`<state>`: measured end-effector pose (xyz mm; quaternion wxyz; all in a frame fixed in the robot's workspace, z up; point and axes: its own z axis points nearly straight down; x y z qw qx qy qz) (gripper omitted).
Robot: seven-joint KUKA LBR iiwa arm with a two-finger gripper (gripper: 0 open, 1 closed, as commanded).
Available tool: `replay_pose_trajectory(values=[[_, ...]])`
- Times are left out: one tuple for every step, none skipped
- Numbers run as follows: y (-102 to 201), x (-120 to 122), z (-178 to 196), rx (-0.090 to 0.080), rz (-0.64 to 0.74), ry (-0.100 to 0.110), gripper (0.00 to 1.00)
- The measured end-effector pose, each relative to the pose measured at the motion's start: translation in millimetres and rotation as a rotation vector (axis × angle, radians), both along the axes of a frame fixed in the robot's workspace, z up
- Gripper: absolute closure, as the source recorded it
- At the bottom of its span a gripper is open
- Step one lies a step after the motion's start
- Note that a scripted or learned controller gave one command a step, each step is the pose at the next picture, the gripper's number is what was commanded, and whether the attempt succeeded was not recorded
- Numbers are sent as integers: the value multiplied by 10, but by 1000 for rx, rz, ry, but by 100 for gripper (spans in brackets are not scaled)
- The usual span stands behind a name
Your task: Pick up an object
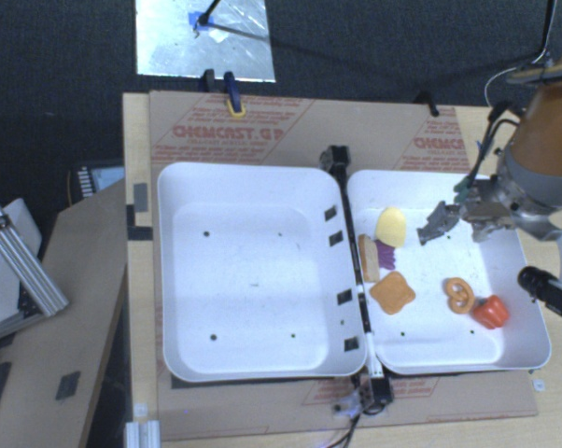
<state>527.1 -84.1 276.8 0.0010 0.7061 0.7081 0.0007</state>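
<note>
Claw (pixel 437 224) hovering over the right bin (pixel 519 355), fingers slightly parted, gripping nothing; yellow lemon-shaped piece (pixel 390 224) just at its 9 o'clock; purple piece (pixel 386 255) below the lemon; orange flat piece (pixel 392 293) at 6 o'clock of that; pretzel (pixel 458 294) and red pepper (pixel 491 313) toward 4 o'clock of the claw; left bin (pixel 253 269) alongside on the tabletop (pixel 290 124).

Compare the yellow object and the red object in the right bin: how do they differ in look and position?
The yellow object is pale, smooth and rounded; the red object is a deeper red-orange and blockier. The yellow object lies near the divider between the bins, beside a purple piece; the red object lies toward the outer right side, next to the pretzel-shaped piece. The gripper is closer to the yellow object. Both rest on the right bin floor, ungrasped.
</note>
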Motion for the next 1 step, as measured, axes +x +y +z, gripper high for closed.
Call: replay_pose_trajectory(values=[[1,9,110,0,2,-3,100]])
